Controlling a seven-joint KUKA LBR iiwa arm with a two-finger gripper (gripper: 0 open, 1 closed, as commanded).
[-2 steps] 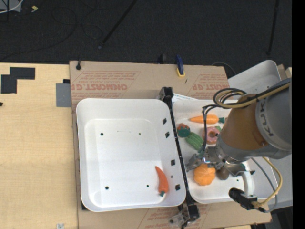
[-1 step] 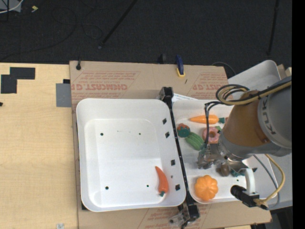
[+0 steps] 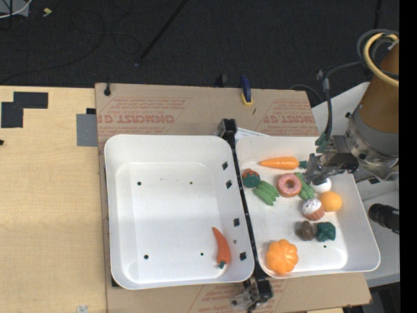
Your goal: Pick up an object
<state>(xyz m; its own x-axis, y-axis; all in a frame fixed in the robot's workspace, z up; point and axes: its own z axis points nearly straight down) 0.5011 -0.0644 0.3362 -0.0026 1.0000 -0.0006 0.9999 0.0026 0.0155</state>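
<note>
Just below the claw [image 3: 319,175], whose grip state I cannot tell, sits an orange ball [image 3: 331,202].

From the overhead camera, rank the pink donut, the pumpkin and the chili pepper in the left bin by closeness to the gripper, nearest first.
Measured from the gripper:
1. Pink donut, right bin, just to the gripper's left in the view.
2. Pumpkin, right bin's near edge.
3. Chili pepper, left bin's near right corner.
</note>
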